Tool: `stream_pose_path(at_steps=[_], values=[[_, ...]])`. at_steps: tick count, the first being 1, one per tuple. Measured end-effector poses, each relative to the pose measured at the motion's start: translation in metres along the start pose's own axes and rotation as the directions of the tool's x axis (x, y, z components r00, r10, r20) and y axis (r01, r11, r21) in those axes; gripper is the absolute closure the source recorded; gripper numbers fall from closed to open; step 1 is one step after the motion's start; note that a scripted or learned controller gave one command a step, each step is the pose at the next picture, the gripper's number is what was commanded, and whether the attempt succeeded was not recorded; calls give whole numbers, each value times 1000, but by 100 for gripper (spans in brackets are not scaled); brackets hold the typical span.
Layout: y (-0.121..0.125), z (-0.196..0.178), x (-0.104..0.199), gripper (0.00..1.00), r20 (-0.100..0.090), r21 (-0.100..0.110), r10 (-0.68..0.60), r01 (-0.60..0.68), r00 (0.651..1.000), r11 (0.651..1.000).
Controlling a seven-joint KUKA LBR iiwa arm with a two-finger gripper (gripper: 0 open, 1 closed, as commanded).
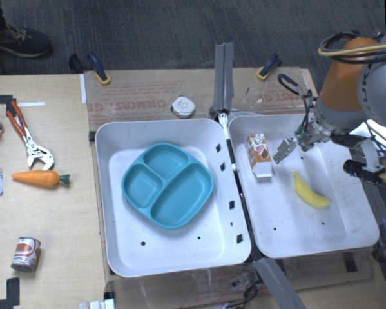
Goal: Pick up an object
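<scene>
over the right bin (352, 239) — fingers (284, 151) beside carton (259, 155), banana (309, 192) apart

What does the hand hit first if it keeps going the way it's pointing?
Probably the small carton. The hand points leftward across the right bin, and the carton lies just beyond its tip. Height is unclear from this angle, so it could pass above. The banana sits off that line.

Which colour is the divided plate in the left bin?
The divided plate is light blue, seen in the camera view.
</scene>
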State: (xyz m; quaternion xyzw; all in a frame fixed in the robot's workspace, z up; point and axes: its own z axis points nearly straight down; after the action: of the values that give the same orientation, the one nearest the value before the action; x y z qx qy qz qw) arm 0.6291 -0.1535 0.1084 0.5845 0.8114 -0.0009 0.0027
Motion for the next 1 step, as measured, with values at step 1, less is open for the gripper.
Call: stream_pose_path(at_steps=[1], values=[[-143,-47,3,0,-5,2,-34,34,999,999]])
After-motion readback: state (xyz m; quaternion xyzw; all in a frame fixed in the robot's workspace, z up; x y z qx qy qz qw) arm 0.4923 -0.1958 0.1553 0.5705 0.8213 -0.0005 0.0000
